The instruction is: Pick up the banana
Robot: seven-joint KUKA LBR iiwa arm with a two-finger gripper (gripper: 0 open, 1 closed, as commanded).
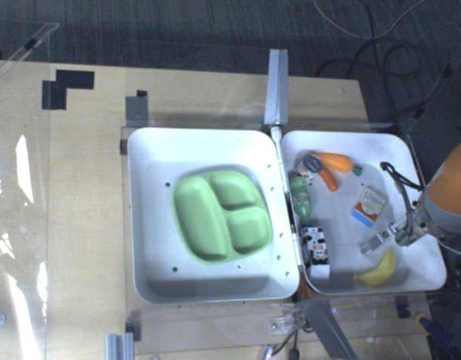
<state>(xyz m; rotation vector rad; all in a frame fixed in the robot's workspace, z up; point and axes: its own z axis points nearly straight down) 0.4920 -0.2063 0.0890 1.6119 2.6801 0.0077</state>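
Note:
The yellow banana (378, 268) lies in the right bin (433, 276), close to its front wall and right of centre. My gripper (378, 241) hangs just behind the banana and slightly above it, reaching in from the right under the arm's orange band (450, 186). Nothing shows in its grasp, and the banana rests on the bin floor.
Also in the right bin: an orange carrot (335, 165) and a round grey piece (311, 163) at the back, a green item (299, 195) along the left wall, a black-and-white box (314, 246), a small packet (369, 205). A green divided tray (221, 214) sits in the left bin (152, 276).

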